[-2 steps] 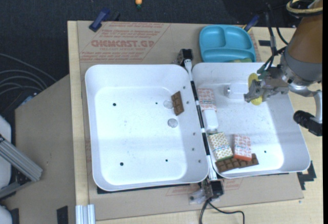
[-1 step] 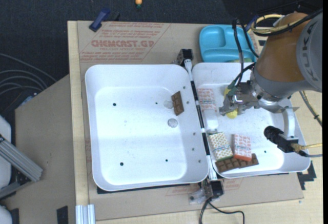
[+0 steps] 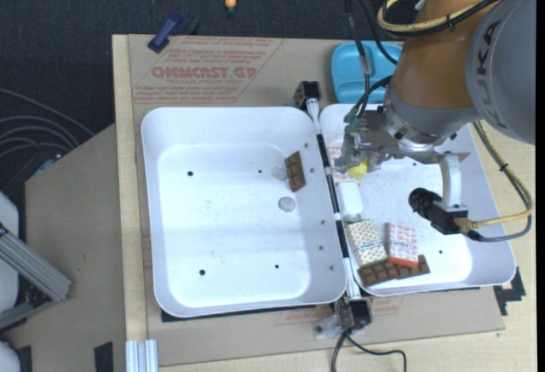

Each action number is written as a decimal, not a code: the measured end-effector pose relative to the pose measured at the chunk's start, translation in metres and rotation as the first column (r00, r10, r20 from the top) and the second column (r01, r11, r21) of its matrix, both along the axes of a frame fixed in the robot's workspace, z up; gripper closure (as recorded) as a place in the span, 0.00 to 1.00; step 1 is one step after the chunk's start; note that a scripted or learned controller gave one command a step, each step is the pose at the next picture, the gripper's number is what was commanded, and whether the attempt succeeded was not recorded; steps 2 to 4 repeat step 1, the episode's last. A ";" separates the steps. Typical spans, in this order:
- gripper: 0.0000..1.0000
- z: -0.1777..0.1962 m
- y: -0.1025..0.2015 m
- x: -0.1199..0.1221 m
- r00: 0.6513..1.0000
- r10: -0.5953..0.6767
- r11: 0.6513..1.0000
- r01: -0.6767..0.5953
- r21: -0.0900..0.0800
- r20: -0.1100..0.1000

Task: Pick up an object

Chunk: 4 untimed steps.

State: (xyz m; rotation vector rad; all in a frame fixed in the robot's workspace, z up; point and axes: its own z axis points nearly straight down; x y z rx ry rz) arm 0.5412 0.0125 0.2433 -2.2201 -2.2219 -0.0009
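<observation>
Left bin (image 3: 170, 191) holds a brown bar (image 3: 295, 170); right bin (image 3: 485, 264), boxes (image 3: 383, 247).

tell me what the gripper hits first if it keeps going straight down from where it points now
Probably the small yellow object at the left edge of the right bin, right under the gripper; depth is unclear from this slanted view.

left bin (image 3: 170, 217) floor mostly open; right bin (image 3: 485, 268) crowded by boxes (image 3: 383, 251) under the arm (image 3: 443, 47)
</observation>
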 end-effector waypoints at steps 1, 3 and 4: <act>1.00 -0.046 0.075 0.012 1.000 0.000 1.000 0.000 0.000 -0.004; 1.00 -0.046 0.075 0.012 1.000 0.000 1.000 0.000 0.000 -0.004; 1.00 -0.046 0.075 0.012 1.000 0.000 1.000 0.000 0.000 -0.004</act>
